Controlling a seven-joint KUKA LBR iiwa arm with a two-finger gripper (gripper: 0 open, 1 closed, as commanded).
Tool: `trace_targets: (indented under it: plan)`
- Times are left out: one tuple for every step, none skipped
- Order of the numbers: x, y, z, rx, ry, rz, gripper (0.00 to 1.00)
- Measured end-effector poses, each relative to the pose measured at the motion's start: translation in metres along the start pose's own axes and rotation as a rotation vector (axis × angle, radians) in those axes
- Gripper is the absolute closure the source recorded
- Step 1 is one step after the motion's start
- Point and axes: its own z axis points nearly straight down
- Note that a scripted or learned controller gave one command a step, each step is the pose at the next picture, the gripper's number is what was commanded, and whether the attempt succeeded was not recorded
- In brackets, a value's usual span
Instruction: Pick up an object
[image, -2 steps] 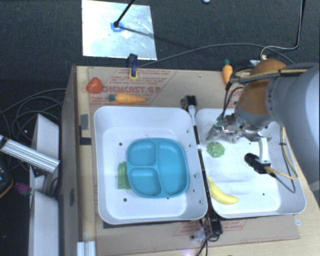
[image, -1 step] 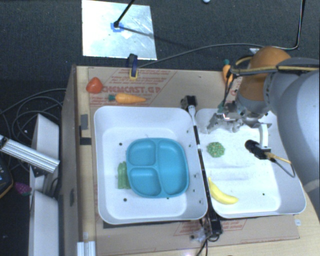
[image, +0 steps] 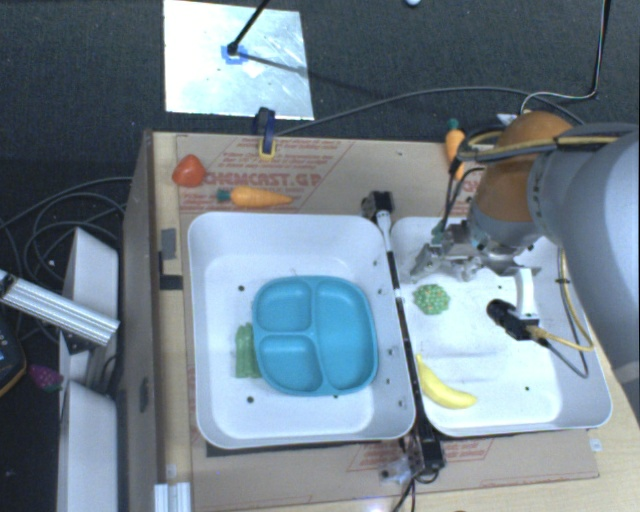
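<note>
Above the green ball (image: 432, 298) in the right bin (image: 570, 400), just beside it, the claw (image: 445, 262), fingers apart, clamped on nothing. Left of the ball, a blue divided plate (image: 313, 334) in the left bin (image: 215, 300); below the ball, a banana (image: 444, 388). Beyond the brown bench (image: 320, 170), dark carpet floor (image: 70, 80) with cables.

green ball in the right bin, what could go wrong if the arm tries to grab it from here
1. The small bumpy green ball is round and sits loose on the smooth floor of the right white bin, so it may roll away when touched.
2. The gripper sits up-view of the ball, not centred over it; a straight descent could miss.
3. The ball lies near the divider between the bins, so the fingers may knock that wall.
</note>
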Motion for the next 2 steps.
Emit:
trace_targets:
  plan:
    - [-0.006,-0.012,0.0,0.001,0.0,0.001,0.0]
    - [-0.006,0.028,0.0,-0.002,0.0,-0.002,0.0]
